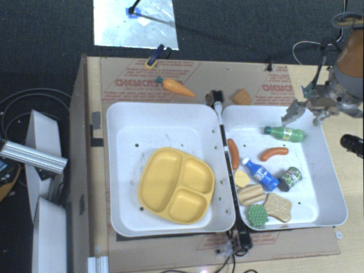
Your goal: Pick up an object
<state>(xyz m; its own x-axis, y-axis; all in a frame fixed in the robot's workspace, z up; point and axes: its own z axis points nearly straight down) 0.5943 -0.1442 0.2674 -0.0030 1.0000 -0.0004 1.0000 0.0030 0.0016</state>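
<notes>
Nearest the camera in the right bin (335,206), well below the gripper (307,114), there's a little pile: a green ball (257,215), toast (278,207) and a bread roll (251,194), all touching or close to it. Packed that tight, they'd be awkward to get fingers around.

A step closer to the gripper sit a blue bottle (261,174) and a small can (291,177), then an orange sausage (274,152) lying on its own with bare bin around it. Another sausage (232,153) hugs the bin's left wall, off to the gripper's lower left.

The green bottle (285,133) is just below the gripper, lying on its side, and my guess is that's the pick target since the arm is parked almost over it. The gripper hangs near the bin's far edge with its two fingers spread apart and nothing between them, so no grab yet.

Way off to the gripper's left, the other bin (122,147) has a yellow tray (176,185). Farther back on the bench lie a carrot (176,86) and a tan block (242,97), outside both bins, so probably not in play.
</notes>
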